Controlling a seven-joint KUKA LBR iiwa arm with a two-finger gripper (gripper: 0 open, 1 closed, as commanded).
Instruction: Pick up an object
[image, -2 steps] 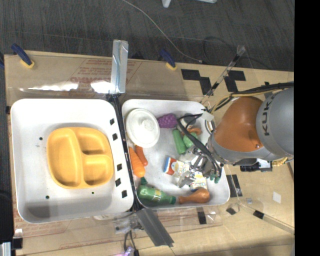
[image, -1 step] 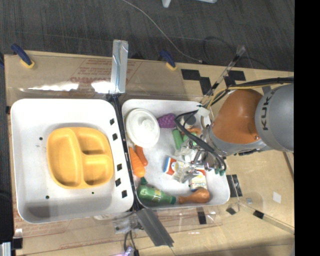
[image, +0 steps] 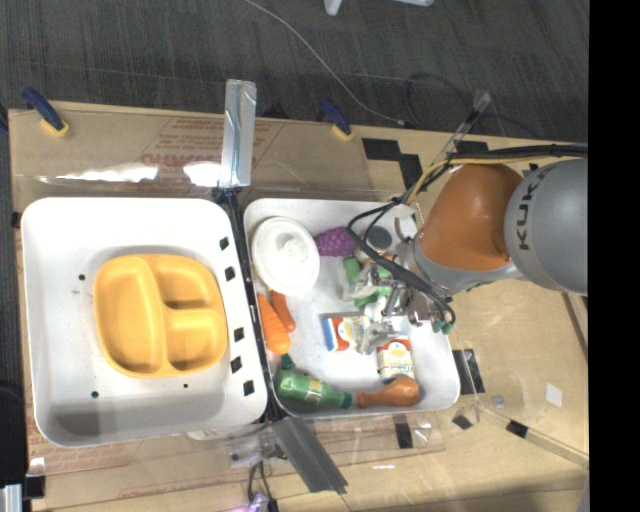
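Hovering jaws (image: 385, 318) (over cluttered right bin (image: 440, 372))

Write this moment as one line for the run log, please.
arm: over right bin | gripper: low among items, near carton | grasp: unclear | left bin: yellow tray

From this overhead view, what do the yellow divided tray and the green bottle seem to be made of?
Yellow divided tray: probably molded plastic, matte to satin, judging by its even colour and soft rounded compartment walls. Green bottle: likely glossy plastic, possibly a toy, since a bright highlight runs along its side; glass cannot be ruled out.
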